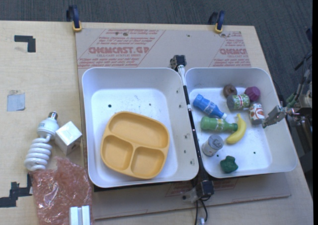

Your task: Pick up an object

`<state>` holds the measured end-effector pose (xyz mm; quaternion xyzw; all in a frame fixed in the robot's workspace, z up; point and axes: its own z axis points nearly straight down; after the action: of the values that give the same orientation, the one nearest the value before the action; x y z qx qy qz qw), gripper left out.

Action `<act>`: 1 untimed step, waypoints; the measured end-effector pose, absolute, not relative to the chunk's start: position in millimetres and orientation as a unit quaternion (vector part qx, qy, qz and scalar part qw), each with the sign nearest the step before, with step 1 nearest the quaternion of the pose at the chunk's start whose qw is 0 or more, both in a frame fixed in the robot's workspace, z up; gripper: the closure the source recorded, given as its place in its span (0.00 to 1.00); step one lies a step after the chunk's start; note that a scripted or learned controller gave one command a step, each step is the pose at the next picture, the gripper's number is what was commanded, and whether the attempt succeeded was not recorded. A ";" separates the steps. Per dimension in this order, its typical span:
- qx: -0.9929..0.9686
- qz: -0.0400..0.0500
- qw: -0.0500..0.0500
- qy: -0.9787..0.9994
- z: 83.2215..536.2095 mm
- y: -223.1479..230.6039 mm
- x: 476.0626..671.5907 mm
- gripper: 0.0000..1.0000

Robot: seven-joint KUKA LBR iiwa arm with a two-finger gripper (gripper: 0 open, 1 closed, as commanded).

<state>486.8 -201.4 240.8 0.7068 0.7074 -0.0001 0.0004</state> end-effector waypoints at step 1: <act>0.707 0.000 0.000 0.707 120.9 -212.4 511.9 0.00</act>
<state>511.9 -212.4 120.9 0.7075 0.7068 0.0000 0.0003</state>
